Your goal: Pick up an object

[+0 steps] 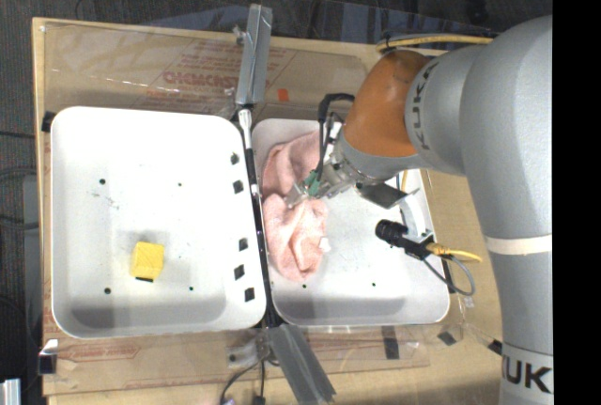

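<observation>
- 1 grey arm (470,112) reaches in over the bench, its orange band (380,107) just behind and above the gripper (315,186).
- The gripper is low in the right bin (376,304), its tip down at a crumpled pink cloth (291,239). Whether it is parted, closed or clamped on the cloth cannot be told from this view.
- The pink cloth lies under and around the gripper tip and seems to touch it. 1 bunched part lies beyond the tip toward the bin's far wall, and a larger part lies on the near side.
- The cloth hugs the bin wall on the side of the gripper away from the arm.
- The left bin (141,159) sits past that wall, farther from the gripper; the 2 bins stand side by side.
- 1 small yellow block (147,260) rests on the left bin's floor, well apart from the gripper and toward that bin's near edge.
</observation>
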Motion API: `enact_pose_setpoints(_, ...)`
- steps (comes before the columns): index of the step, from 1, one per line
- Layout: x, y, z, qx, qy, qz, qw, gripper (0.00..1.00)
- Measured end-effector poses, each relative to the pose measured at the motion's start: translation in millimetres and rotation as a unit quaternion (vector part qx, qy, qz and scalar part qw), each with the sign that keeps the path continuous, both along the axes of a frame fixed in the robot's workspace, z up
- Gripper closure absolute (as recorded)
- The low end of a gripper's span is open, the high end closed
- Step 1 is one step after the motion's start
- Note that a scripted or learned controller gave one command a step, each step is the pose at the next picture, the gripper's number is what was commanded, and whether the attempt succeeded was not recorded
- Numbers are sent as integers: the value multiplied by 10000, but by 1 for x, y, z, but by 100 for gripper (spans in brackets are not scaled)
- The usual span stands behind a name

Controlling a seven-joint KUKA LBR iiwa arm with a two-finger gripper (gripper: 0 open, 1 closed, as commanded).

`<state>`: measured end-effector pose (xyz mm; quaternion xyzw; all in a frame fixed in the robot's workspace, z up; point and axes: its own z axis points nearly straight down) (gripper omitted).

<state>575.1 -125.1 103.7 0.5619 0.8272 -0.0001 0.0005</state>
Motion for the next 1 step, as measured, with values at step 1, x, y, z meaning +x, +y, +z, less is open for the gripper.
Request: enact_pose_setpoints(1, 55, -2, 100, -1, 5, 867, 9962, 100)
